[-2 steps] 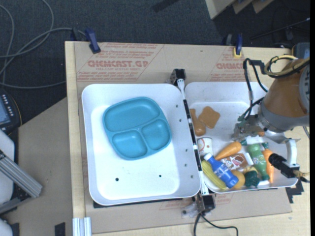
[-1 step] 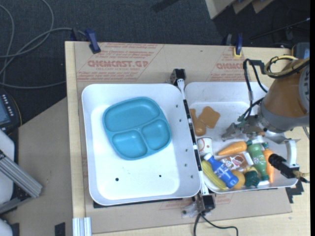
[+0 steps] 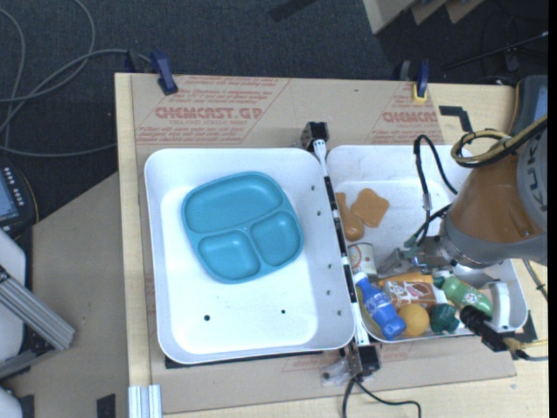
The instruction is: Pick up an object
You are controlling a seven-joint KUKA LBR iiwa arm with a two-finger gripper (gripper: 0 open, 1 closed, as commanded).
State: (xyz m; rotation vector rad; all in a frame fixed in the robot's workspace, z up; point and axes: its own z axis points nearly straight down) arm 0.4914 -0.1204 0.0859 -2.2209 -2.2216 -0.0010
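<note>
The grey arm's gripper (image 3: 416, 264) hangs low over small cluttered objects in the shallow white right bin (image 3: 396, 159), apparently reaching; it must next close on one.

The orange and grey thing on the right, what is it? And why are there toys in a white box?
That is a robot arm. It reaches in from the right, and a camera above the bench looks down on it at a slant. Its hand, called a gripper, has two fingers for pinching things. It hangs low over the right bin, above a pile of small things: a blue bottle, a green bottle, a yellow ball-like thing and tan bread-shaped pieces. Its job is to pick one up. I cannot tell from here whether it has caught anything. The left bin holds a blue plate with three sections.
</note>
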